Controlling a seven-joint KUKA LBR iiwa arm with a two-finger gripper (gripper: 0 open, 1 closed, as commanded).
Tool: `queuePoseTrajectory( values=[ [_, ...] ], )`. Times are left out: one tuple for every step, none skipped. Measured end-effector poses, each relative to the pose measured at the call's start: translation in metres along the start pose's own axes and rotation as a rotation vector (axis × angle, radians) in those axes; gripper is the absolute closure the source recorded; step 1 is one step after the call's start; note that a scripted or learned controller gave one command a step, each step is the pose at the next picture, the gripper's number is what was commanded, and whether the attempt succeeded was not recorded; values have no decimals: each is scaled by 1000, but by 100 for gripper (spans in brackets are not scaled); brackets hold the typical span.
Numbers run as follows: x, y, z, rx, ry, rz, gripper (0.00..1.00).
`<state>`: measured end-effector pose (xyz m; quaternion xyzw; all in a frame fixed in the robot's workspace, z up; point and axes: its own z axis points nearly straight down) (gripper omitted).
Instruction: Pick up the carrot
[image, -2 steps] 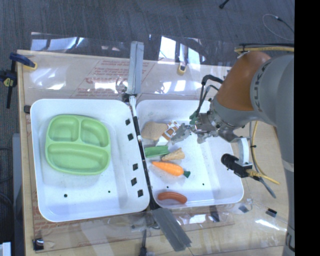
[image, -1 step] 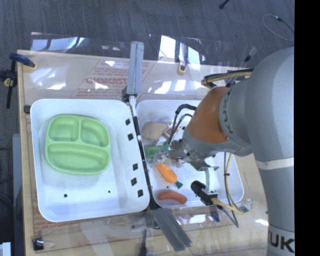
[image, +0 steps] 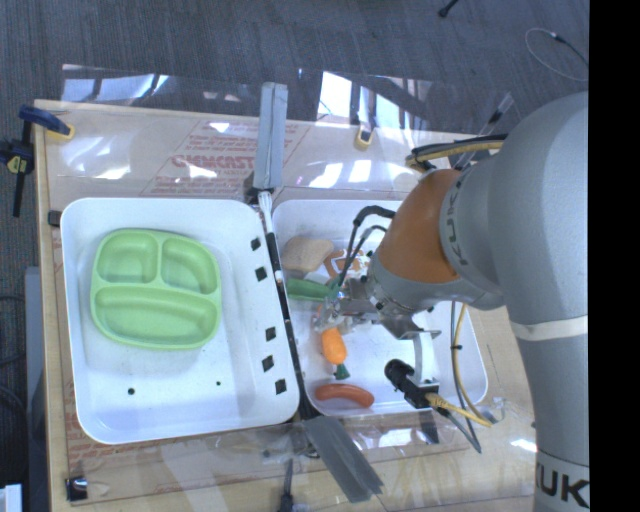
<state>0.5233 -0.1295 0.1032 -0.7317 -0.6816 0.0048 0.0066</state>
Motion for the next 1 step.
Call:
queuePoseTrajectory(
  values=[
    [60,-49,-84,-8,-1,-56,100]
  ],
)
